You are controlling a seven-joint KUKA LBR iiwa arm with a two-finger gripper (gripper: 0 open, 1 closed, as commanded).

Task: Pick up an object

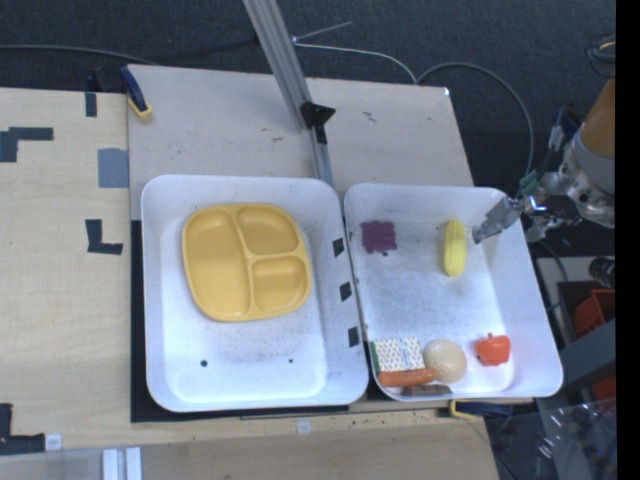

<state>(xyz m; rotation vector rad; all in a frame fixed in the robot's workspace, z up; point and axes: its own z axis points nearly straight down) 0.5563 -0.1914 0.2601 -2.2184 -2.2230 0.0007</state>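
**Toys in the Right Bin, Gripper at Its Edge**

While the gripper point(497, 218) sits at the right side of the bench, most of the things lie still in two white bins. Far to the left, a bench top point(60, 268) of pale wood has dark tape marks on it. Next comes the left bin point(165, 368), and in it rests a yellow plate point(246, 261) with three sections. A shiny metal pole point(280, 48) slants down from the top and ends near the place where the two bins meet.

Then comes the right bin point(525, 298). Near its top left lies a small purple thing point(378, 236), flat on the floor of the bin. To the right of it lies a yellow corn cob point(455, 247), standing long-ways up and down in the view. Down at the front wall of this bin, a checked block point(397, 352) and an orange carrot point(405, 377) sit close together. Just beside them is a pale round egg point(445, 359), and a little to the right is a small red-orange thing point(492, 349).

The gripper pokes in over the top right rim of the right bin, near the corn cob but apart from it. It looks like one thin grey tip, and I cannot tell if the fingers are apart or together. Nothing shows between them. The grey arm point(590, 168) reaches in from the right edge.
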